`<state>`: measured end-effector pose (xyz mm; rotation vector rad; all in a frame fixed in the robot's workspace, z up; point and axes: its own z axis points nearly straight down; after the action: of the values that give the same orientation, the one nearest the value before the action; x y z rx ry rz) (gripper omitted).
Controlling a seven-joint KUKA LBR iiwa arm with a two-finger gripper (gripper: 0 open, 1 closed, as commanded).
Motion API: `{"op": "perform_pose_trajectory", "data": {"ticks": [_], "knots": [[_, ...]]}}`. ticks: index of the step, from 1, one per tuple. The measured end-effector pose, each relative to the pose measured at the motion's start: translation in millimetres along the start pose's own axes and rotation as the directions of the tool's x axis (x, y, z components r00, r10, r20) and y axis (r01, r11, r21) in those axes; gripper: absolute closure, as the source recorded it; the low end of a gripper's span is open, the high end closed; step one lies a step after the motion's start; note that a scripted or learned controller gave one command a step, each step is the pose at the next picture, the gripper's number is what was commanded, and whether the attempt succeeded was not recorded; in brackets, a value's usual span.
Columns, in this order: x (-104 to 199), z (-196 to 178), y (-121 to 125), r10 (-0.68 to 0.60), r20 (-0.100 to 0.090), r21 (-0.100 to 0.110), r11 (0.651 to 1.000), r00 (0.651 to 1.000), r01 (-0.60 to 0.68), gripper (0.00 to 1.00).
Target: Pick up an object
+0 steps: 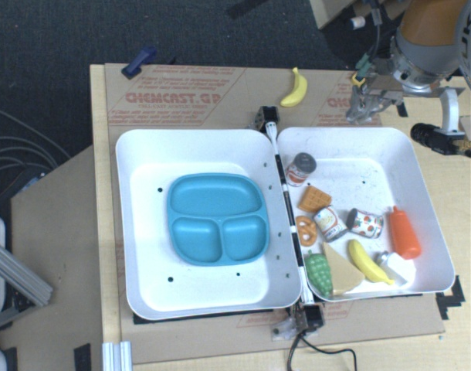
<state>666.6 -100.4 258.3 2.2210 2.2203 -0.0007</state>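
The right bin [390, 157] holds several small items: a dark-lidded can [301, 168], an orange waffle piece [315, 199], a pretzel [306, 229], two small cans [329, 222] [365, 222], an orange bottle [405, 233], a yellow banana [364, 260], a tan wedge [342, 272] and a green textured piece [319, 272]. My gripper [364, 107] hangs above the bench just beyond the right bin's far rim, apart from all of these items. Nothing shows in it.
The left bin [143, 168] carries a blue divided plate [218, 216]. A second banana [295, 90] lies on the cardboard behind the bins, left of the gripper. A blue object [138, 62] sits at the board's far left corner. Black clips join the bins.
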Motion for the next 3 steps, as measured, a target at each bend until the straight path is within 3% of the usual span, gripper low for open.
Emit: {"op": "perform_pose_trajectory", "data": {"ticks": [3], "knots": [[6.9, -7.2, 0.2, 0.0, 0.0, -0.001, 1.0, 1.0, 0.0, 1.0]]}}
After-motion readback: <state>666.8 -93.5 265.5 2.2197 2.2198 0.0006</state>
